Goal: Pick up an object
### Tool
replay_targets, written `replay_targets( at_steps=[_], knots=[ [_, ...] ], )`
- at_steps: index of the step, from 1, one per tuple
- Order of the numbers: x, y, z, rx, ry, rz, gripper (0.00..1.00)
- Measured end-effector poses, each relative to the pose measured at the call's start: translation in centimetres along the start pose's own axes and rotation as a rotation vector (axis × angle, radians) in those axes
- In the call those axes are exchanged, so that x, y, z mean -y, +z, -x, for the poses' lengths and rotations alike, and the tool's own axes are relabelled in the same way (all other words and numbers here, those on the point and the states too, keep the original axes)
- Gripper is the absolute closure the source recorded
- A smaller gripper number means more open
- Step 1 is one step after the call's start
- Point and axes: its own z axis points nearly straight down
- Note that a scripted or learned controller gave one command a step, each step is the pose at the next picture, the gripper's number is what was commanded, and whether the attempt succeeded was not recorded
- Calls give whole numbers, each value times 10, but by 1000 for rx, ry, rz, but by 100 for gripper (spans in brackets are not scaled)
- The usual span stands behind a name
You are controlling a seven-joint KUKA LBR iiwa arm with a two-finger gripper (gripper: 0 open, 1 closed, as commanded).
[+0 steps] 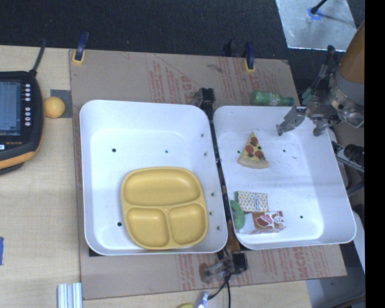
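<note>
In the right bin [321, 191] a toy pizza slice [253, 151] lies near the upper middle. Three small things sit at the bin's lower left: a patterned square card [252, 201], a brown and white block [267, 222], and a green piece [238, 215] against the left wall. My gripper [303, 124] hangs over the bin's upper right corner, open, its two fingers spread apart with nothing between them. It is to the right of the pizza slice and well clear of it.
The left bin [102, 133] holds a yellow divided tray [164, 207]. A green object [271, 98] lies on the cardboard behind the right bin. A teach pendant [9, 120] and a yellow ball [54, 106] sit at the far left.
</note>
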Motion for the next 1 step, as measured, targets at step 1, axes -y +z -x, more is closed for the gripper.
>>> replay_targets(
  at_steps=[1],
  knots=[
    [-19,129,-38,0,-1,-2,0]
  ],
)
